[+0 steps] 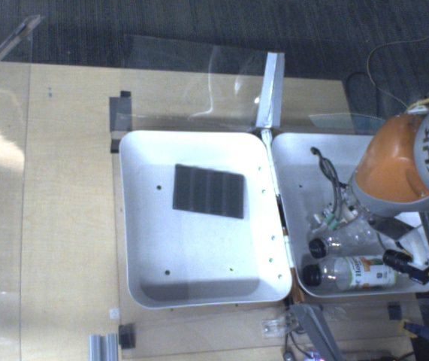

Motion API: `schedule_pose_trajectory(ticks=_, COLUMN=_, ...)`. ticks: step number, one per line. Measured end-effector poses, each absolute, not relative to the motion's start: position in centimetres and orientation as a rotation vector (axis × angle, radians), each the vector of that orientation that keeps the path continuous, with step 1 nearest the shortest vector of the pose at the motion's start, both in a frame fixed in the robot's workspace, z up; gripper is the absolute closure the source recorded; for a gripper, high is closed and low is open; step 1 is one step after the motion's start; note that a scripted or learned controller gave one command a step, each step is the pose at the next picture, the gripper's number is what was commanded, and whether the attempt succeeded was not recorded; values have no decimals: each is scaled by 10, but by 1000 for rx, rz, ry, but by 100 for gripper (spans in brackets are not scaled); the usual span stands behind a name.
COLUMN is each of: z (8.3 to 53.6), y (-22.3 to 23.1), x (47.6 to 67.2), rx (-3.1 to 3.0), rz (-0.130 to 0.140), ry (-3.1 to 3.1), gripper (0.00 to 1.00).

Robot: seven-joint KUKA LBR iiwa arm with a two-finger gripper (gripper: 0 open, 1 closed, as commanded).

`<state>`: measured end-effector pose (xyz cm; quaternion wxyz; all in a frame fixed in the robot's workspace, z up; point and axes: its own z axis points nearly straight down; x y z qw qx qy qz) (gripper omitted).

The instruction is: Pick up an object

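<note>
The right bin (297,164) holds two clear plastic bottles. One bottle with a black cap and a printed label (353,273) lies on its side along the front wall. A smaller clear bottle with a black cap (340,241) lies just behind it. My gripper (333,218) is low in this bin, right above the smaller bottle, under the orange band of the arm (393,164). The arm's body hides most of the gripper. In the left bin (146,224) a dark grey ribbed rectangular pad (208,191) lies flat.
A thin black cord (324,165) curls in the back of the right bin. A clear plastic sheet (199,89) and a grey upright post (269,96) stand behind the bins. Small black brackets (121,111) sit at the left bin's corners.
</note>
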<state>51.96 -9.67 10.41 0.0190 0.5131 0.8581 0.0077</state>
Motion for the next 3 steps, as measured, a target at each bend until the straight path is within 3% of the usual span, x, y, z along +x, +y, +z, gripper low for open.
schedule_pose_trajectory(ticks=1, z=104, y=-97, x=520, rx=1593, rz=24, ry=2664, gripper=0)
schedule_pose_trajectory(ticks=2, z=155, y=-153, x=501, rx=1682, rz=33, ry=2630, gripper=0)
schedule_pose_trajectory(ticks=3, z=90, y=-167, x=513, rx=1709, rz=28, ry=2617, gripper=0)
